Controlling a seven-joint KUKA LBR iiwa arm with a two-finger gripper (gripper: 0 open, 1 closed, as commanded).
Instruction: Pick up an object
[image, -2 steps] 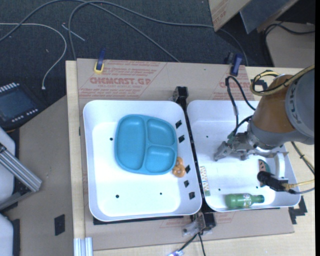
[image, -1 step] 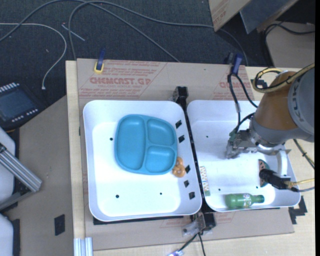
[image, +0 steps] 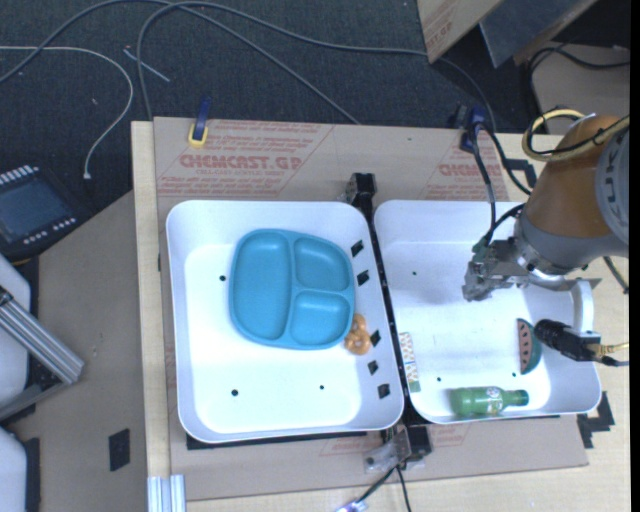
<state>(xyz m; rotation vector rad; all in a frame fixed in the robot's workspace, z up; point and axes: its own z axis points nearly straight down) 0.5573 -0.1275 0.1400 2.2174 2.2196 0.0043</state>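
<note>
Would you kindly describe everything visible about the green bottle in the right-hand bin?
The green bottle lies on its side near the front wall of the right bin, its neck pointing toward the view's right. It looks like glossy green plastic or glass with a pale label around its body. It lies apart from the gripper, which is farther back over the same bin.

The right white bin (image: 440, 240) has open floor across its middle and left, hemmed along the near wall by a green plastic bottle (image: 485, 401) and a watermelon-slice toy (image: 526, 346) at right.
</note>
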